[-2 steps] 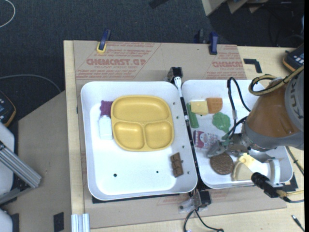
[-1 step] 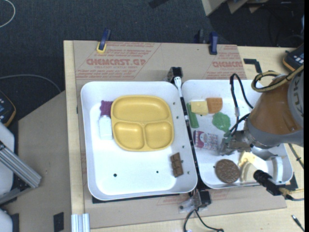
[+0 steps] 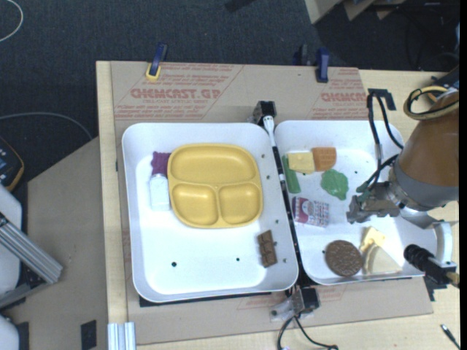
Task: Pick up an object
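Nearest the camera, a brown cookie (image 3: 343,258) lies at the right bin's (image 3: 314,268) front, with a pale wedge (image 3: 373,243) just beside it. Behind the cookie sit a red-and-white packet (image 3: 311,211), then a green lump (image 3: 336,183). Right of that packet the tool (image 3: 363,207) hangs low over the bin, gripping nothing visible.

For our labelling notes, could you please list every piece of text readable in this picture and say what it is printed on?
"CHEMCAST GP": red print on the brown board under the bins, behind the left bin.
The same red print behind the right bin is partly hidden by a clamp; reads roughly "CHEMCAS".
Small packet in the right bin: print too small to read.
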`<state>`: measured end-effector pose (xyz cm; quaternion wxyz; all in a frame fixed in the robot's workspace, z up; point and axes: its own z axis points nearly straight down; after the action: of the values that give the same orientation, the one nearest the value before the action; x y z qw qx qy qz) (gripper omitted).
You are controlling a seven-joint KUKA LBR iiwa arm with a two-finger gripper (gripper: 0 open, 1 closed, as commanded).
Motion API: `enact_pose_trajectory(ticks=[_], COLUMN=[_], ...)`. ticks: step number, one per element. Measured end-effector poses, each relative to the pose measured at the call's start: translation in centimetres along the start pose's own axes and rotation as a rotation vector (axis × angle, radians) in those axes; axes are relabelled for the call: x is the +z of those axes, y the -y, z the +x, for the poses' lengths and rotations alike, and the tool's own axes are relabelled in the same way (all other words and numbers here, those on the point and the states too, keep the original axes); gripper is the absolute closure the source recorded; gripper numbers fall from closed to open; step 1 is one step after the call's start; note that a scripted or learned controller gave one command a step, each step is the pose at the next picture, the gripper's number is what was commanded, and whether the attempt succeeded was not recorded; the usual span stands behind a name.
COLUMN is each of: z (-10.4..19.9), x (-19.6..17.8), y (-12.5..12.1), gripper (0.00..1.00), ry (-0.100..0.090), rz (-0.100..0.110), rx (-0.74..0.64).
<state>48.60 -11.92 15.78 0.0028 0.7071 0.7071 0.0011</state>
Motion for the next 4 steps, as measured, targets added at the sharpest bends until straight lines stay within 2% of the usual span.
enact_pose_trajectory(ticks=[1,2,3,4], z=[1.0,1.0,4.3,9.7], x=[-5.3,-6.8,-6.9,-7.5], y=[-0.6,-0.7,-4.4,-7.7], gripper=[1.0,1.0,1.0,1.0], ry=[-0.001,-0.001,-0.002,-0.004], rz=[-0.002,0.001,0.001,0.0], rx=[-0.003,-0.001,-0.005,-0.007])
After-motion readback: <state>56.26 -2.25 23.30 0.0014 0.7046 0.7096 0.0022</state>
